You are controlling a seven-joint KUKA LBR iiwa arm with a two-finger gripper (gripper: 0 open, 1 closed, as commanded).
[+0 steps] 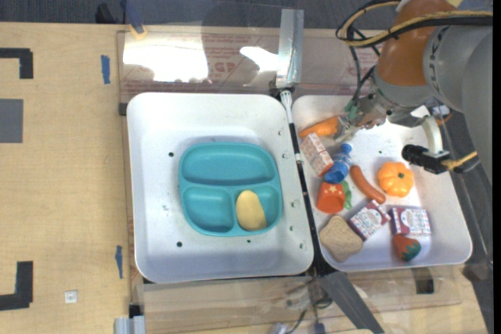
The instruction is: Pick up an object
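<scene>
The right bin (454, 246) holds several toy foods. An orange carrot (321, 127) lies at its far left corner, with a pink-and-white carton (316, 155) and a blue bottle (340, 165) just in front. My gripper (355, 116) hangs low at the carrot's right end, above the blue bottle. Its tip is small and dark against the arm. Nearer the front lie a red sausage (366, 184), an orange pumpkin (395, 178), a red pepper (331, 197), a bread slice (340, 238), two small boxes (368, 220) and a strawberry (406, 248).
The left bin (149, 168) bears a teal divided plate (227, 168) with a yellow potato (250, 210) in its front right compartment. A metal divider (290, 51) stands behind the bins. The grey arm and its cables (438, 66) overhang the right bin's far right corner.
</scene>
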